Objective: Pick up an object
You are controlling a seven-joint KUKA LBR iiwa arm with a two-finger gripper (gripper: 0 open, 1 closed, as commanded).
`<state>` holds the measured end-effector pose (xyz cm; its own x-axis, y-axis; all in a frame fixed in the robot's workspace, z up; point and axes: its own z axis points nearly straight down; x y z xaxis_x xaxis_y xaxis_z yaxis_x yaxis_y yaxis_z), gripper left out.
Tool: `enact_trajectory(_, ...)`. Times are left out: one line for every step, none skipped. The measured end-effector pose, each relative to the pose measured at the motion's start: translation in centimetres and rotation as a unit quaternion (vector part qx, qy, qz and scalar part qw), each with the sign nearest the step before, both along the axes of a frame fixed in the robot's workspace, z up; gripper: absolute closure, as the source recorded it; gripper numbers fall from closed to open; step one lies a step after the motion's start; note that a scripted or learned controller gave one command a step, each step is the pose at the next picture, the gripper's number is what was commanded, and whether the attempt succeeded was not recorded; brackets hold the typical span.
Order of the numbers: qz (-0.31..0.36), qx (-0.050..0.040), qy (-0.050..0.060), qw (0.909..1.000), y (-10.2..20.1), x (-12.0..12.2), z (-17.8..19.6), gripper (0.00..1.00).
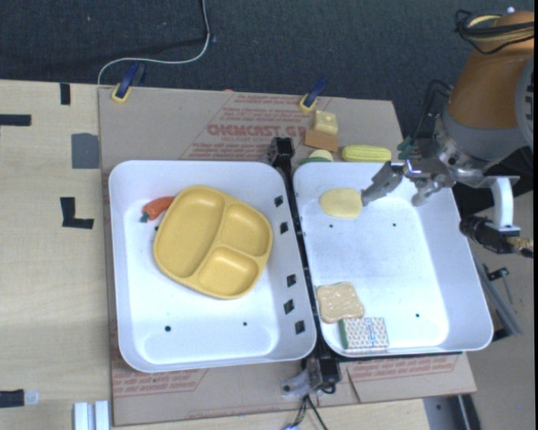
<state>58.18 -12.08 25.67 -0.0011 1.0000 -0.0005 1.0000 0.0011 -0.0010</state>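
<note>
The arm (489,88) is cut off at the frame's right edge. The left bin (134,321) holds a yellow divided plate (212,241) that hides most of an orange piece (158,207). The right bin (448,294) holds a pale yellow object (342,203), a toast slice (340,302) and a patterned packet (366,334). The gripper (399,184) stands open, holding nothing, just right of the pale yellow object
</note>
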Motion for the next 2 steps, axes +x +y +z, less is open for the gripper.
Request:
enact_trajectory(0.001, 0.0008, 0.003, 1.0, 1.9, 4.1, -11.7, 0.0)
enact_trajectory(0.0, -0.0003, -0.001, 1.0, -0.2, 8.3, -17.5, 0.0)
